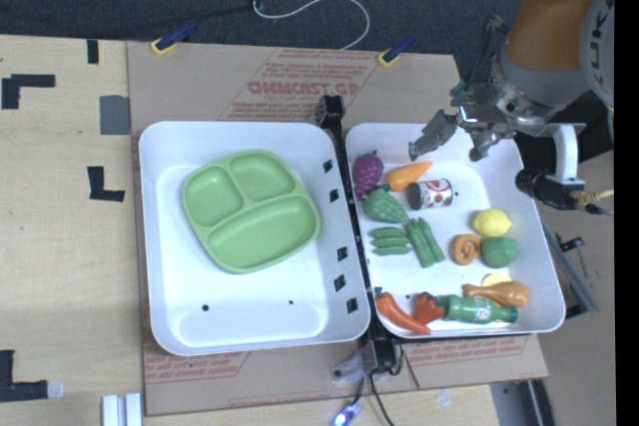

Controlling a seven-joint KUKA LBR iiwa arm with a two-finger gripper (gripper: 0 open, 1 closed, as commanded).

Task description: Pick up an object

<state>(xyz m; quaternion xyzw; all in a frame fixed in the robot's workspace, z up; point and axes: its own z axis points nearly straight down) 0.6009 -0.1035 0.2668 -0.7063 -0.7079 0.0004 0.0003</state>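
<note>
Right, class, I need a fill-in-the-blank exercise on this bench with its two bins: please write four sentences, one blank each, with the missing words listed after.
1. The green divided plate lies in the ____ bin.
2. The plate has ____ compartments.
3. The toy lemon lies directly above a ____ ball in this view.
4. The hand hovers over the right bin, just above the ____ carrot.

Missing words: left; three; green; orange
</note>
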